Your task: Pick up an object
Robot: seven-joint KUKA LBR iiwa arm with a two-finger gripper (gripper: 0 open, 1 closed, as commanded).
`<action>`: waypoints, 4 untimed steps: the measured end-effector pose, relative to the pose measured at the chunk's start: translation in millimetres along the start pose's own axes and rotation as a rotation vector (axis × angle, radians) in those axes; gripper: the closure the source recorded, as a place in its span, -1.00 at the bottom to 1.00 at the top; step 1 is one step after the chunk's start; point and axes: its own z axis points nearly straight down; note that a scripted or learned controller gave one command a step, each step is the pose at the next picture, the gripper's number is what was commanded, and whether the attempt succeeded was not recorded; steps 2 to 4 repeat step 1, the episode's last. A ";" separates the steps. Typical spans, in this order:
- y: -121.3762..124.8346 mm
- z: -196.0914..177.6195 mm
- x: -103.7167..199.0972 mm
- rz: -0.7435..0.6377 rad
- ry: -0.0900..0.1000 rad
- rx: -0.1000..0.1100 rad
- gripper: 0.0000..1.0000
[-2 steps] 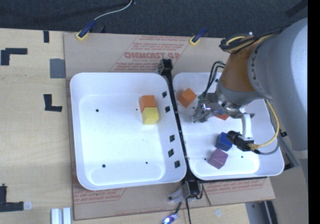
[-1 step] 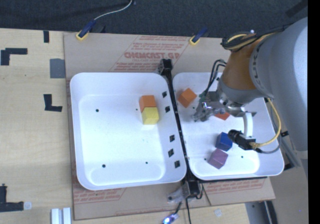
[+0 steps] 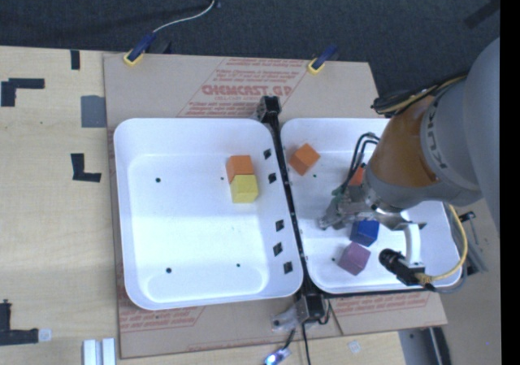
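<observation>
1. The blue block (image 3: 365, 232) lies in the right bin (image 3: 325, 272), just right of the gripper (image 3: 335, 215).
2. Whether the gripper is parted or closed cannot be told.
3. A purple block (image 3: 353, 258) sits just nearer; an orange block (image 3: 304, 158) lies farther.
4. The left bin (image 3: 146, 274) holds an orange cube (image 3: 239, 166) touching a yellow cube (image 3: 244, 189).

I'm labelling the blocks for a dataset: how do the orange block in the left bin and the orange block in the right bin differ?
The orange block in the left bin touches a yellow block; the orange block in the right bin stands alone. The left one sits square to the bin walls, while the right one is turned at an angle. The left one looks slightly darker. Both are small orange cubes lying near the divider.
</observation>
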 end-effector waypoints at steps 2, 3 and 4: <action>3.3 -106.0 82.9 -0.013 0.003 -0.010 1.00; 3.3 -106.0 82.9 -0.013 0.003 -0.010 1.00; 3.3 -106.0 82.9 -0.013 0.003 -0.010 1.00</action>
